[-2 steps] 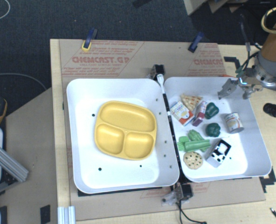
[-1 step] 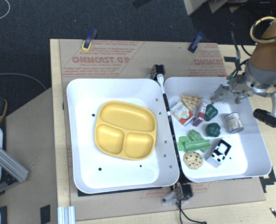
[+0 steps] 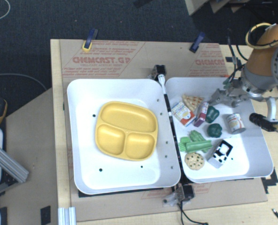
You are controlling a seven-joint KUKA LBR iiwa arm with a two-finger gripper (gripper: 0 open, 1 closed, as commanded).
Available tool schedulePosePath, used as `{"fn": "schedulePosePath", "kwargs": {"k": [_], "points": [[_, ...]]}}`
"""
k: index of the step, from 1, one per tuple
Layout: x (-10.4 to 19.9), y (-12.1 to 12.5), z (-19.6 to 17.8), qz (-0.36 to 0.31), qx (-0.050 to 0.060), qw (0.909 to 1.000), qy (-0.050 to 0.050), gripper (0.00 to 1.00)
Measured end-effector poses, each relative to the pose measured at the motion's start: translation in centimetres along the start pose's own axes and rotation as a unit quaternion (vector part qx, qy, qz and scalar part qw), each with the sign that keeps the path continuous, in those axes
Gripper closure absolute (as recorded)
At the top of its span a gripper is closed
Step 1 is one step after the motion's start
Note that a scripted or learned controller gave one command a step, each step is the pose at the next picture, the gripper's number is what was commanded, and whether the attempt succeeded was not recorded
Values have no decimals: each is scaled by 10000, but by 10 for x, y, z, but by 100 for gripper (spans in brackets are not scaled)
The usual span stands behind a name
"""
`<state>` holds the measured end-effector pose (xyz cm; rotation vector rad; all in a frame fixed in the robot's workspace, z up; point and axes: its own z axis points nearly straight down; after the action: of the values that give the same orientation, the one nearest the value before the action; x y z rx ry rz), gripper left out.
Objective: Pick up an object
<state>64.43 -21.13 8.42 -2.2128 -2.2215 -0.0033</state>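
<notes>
Grey two-finger pincer (image 3: pixel 222 95) hovers at twelve o'clock in the right white bin (image 3: pixel 258 165); whether it is open or closed, I cannot tell; just beside it at seven o'clock lies a dark green toy pepper (image 3: pixel 212 113); best descend squarely, clear of the small silver can (image 3: pixel 234 123) at four o'clock.

The arm (image 3: pixel 266 55) is a chunky rounded thing, orange band up top going into a grey metal wrist. Thin dark cables run alongside it. The pincer (image 3: pixel 229 95) is grey too, with skinny angular metal bits.
</notes>
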Motion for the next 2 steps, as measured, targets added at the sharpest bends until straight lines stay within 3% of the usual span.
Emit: {"fn": "schedulePosePath", "kwargs": {"k": [1,2], "points": [[-1,1,-12,-5,-18,10000,-24,100],[5,2,-75,11,-57,10000,-45,100]]}}
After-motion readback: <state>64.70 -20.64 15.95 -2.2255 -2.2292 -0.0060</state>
